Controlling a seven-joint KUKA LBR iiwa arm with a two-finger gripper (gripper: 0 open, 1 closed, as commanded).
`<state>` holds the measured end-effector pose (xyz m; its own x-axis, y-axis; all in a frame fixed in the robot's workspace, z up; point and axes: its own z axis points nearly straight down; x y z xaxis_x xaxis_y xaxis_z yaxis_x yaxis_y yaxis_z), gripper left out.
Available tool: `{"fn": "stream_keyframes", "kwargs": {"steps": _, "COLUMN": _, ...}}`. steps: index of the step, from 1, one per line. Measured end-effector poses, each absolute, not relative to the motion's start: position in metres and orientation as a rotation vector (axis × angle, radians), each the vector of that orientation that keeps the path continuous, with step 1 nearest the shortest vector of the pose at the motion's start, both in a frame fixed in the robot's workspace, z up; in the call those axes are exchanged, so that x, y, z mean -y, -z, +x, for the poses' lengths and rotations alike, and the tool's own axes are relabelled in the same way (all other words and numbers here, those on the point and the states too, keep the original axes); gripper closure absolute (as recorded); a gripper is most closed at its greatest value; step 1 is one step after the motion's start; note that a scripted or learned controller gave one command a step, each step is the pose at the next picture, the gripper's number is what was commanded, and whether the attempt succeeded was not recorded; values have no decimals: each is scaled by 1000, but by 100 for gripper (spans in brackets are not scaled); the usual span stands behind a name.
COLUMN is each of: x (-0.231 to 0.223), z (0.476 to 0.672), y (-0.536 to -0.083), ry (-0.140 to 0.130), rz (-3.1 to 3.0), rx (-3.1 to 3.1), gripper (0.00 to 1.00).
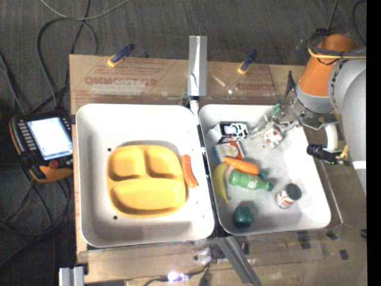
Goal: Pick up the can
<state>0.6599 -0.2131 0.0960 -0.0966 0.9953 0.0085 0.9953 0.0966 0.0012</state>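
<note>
In the right bin (321,216), at its upper right corner, the gripper (275,124) hangs over the rim area with the grey arm (351,100) and orange band (324,70) behind it to the right. Whether it is spread or closed cannot be told; the metal parts there blur together. Just below the gripper lies a small white object with red marks (272,137), touching or nearly touching it; contact cannot be confirmed. The can (287,196) lies well below the gripper and slightly right, near the bin's lower right, on its side with the dark end facing up. It is apart from the gripper and nothing grasps it. Left of the can rests a green bottle (250,182), with an orange carrot (241,165) above it and a banana (221,182) further left. A dark green object (243,214) sits lower left of the can. The left bin (89,219) holds a yellow divided tray (145,179), well left of the gripper.
</note>
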Motion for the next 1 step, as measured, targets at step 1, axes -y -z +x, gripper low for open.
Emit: {"fn": "stream_keyframes", "kwargs": {"steps": 1, "x": 216, "z": 659, "y": -105, "ry": 5, "rz": -2114, "rx": 2324, "gripper": 100}}
